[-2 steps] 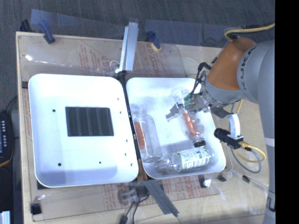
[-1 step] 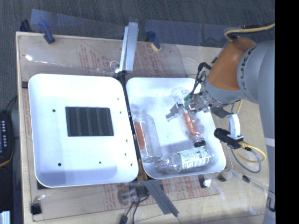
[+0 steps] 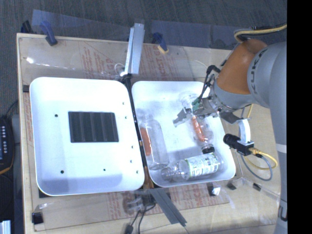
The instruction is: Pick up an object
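Note:
The right bin holds three clear plastic bottles. One with an orange label lies along the bin's left wall. A second with a white and green label lies along the front wall. A smaller one with orange contents and a black cap lies near the right wall. My gripper hangs over the upper middle of this bin, right at the top end of the small orange bottle. Whether it touches that bottle is unclear.
The left bin has a dark ribbed rectangle in its floor. A metal bar stands at the back between the bins. Blue clamps sit on the bench's rear edge. Cables trail at the right.

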`<state>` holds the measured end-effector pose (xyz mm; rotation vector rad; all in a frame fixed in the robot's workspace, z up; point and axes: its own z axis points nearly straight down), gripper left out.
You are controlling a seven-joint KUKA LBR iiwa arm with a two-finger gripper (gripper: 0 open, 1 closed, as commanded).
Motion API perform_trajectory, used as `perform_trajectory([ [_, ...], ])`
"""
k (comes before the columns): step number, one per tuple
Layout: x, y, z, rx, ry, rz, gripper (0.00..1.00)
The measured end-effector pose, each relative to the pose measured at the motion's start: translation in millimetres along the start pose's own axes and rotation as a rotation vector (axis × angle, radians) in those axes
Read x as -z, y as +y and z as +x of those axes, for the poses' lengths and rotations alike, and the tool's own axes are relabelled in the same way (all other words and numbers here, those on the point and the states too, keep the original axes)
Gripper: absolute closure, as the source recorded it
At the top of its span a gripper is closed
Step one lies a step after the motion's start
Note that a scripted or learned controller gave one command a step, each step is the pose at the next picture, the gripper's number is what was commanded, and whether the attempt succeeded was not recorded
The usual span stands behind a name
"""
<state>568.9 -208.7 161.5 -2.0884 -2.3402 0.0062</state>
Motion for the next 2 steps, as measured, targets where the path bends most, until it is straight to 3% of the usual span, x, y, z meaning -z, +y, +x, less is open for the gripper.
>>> perform_trajectory([
  [1,10,28,28,-0.229,-0.001,-0.005,0.0],
  [2,36,15,0,0.038,-0.003,-0.006,0.0],
])
